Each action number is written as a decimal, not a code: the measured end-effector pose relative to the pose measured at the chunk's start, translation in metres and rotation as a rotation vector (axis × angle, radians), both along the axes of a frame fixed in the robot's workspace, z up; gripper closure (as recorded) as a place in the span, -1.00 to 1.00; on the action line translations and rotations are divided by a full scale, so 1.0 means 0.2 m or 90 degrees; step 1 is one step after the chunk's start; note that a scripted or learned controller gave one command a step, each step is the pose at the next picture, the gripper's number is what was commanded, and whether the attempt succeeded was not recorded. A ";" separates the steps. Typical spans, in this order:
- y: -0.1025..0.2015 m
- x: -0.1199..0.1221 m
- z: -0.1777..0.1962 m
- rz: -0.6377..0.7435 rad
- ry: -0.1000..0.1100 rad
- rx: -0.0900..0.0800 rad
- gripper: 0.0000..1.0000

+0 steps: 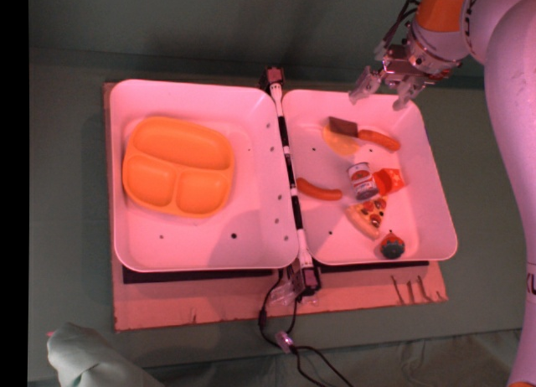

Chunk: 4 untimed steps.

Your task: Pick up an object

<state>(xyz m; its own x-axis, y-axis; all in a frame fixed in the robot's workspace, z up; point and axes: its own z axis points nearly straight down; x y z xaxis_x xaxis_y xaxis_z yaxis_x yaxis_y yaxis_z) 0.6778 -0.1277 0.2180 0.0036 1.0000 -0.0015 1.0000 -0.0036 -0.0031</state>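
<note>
fingers (363, 85) spread, nothing between — gripper (382, 92) above right bin's (435, 209) far rim; sausage (378, 139) below it.

Below the silver end effector (384, 89), white bins (251, 247) hold an orange tray (177, 166), red sausages (319, 189) and a yellow slice (339, 141).

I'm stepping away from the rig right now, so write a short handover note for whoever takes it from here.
Gripper: fingers spread open, holding nothing, at the far rim of the right bin.
Right bin holds two sausages, a small can, a pizza slice and other toy food.
Left bin holds an orange divided tray.
Done: nothing picked yet.
Left: descend, grasp one item, lift.
</note>
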 end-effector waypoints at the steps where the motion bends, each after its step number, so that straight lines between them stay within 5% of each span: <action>1: 0.04 -0.03 -0.24 0.000 0.000 0.000 -1.00; 2: 0.04 -0.01 -0.53 0.001 0.001 0.000 -1.00; 3: 0.03 0.01 -0.55 0.001 -0.011 -0.002 -1.00; 4: 0.03 0.02 -0.48 -0.001 -0.016 -0.003 1.00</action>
